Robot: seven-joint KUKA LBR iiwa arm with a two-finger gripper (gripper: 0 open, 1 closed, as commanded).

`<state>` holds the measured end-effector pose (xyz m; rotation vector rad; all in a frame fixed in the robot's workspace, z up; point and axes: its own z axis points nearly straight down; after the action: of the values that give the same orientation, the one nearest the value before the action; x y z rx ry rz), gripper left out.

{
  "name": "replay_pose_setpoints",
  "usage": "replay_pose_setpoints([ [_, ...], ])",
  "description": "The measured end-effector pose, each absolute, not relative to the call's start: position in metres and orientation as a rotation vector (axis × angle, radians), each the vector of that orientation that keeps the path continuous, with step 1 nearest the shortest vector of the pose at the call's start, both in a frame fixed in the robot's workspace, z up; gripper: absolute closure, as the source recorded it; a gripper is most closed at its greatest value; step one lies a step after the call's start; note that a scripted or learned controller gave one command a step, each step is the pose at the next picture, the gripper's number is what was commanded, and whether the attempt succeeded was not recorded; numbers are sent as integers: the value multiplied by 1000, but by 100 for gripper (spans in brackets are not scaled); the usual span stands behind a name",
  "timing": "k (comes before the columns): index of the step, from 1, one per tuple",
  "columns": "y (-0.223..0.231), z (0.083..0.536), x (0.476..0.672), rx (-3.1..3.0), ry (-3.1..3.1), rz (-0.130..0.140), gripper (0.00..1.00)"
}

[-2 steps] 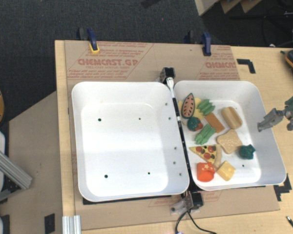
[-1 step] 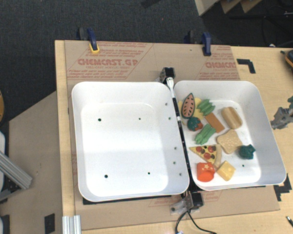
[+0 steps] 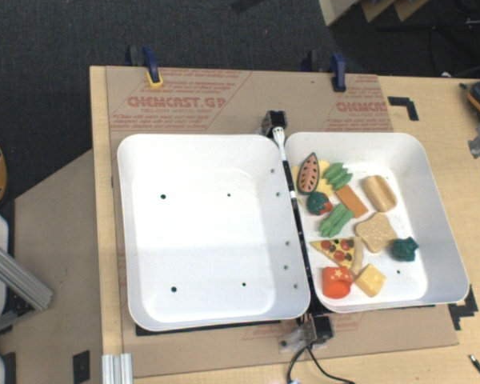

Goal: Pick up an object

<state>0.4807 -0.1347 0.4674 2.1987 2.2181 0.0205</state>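
Toy food crowds the right bin — 2 bins side by side.

A lab: clamped board, two white bins, aluminium framing, loose cable

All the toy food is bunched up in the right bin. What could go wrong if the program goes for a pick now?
1. The toys are packed tight: the pizza slice, tomato and cheese wedge touch or nearly touch, so fingers may snag a neighbour or grab two.
2. The watermelon slice lies close to the right bin's left wall, leaving little finger room there.
3. The bread slice lies flat, so a grasp could slip off.
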Motion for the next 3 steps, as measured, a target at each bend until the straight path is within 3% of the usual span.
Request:
replay_pose_setpoints([
  [1,-138,468,480,2215,2219,3,100],
  [2,-138,479,481,2212,2216,5,100],
  [3,-74,357,478,2223,2237,-11,100],
])
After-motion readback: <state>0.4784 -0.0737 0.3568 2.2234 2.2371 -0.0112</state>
